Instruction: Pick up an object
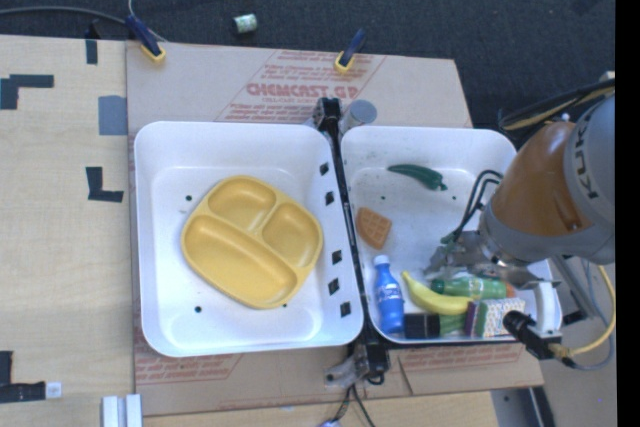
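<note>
My gripper [452, 262] hangs low in the right bin [400, 147], at its near right side, under the arm's orange band [535, 177]. Just below it lie a green bottle [473, 288] and a yellow banana [432, 297], close together; whether it touches them I cannot tell. A blue bottle [388, 294] stands left of the banana. A brown waffle-like piece [374, 228] and a green pepper [418, 176] lie farther back in the same bin.
The left bin [160, 245] holds a yellow divided plate [252, 240]. A dark marker and a small box [465, 323] lie along the right bin's near wall. A black divider [336, 215] runs between the bins. Cables trail at the right.
</note>
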Motion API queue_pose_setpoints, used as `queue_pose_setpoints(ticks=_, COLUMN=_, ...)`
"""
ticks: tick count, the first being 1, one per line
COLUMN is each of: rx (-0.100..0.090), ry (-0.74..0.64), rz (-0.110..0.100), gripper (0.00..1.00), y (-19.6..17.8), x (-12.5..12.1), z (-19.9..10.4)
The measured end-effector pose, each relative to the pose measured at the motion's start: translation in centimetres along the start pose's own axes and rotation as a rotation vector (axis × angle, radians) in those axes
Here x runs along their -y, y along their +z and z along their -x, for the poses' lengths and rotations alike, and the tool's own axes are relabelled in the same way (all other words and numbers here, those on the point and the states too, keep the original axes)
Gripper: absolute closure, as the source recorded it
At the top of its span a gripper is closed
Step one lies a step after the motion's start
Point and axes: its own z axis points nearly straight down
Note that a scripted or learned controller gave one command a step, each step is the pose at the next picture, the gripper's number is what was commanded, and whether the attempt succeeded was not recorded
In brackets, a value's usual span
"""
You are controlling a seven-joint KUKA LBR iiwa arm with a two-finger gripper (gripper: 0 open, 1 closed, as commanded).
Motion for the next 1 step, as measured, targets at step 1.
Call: queue_pose_setpoints(ticks=1, rx=-0.002, ry=-0.003, rz=-0.005, gripper=1.00, y=-9.59, x=0.12, z=-8.59)
